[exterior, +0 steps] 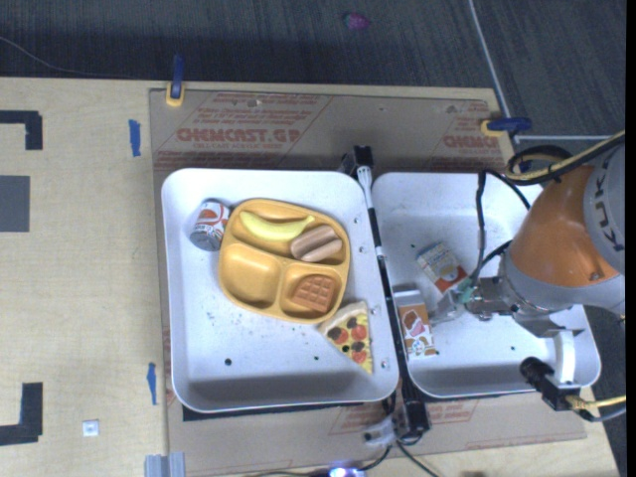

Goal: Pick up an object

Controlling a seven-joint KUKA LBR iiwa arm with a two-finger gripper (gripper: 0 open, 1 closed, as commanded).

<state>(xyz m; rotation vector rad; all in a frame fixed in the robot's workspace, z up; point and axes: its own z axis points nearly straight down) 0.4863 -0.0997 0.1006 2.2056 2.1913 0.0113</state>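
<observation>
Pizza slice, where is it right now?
The pizza slice lies in the left bin, near its lower right corner, just below the yellow tray.

The arm (571, 251) was extended into the frame from the right and was bent downward at the wrist. The orange band (556, 237) was turned toward the camera, above the grey wrist section (537, 301). The gripper (452, 301) was directed to the left and was positioned low. Dark cables (484, 222) were routed along the arm.
</observation>
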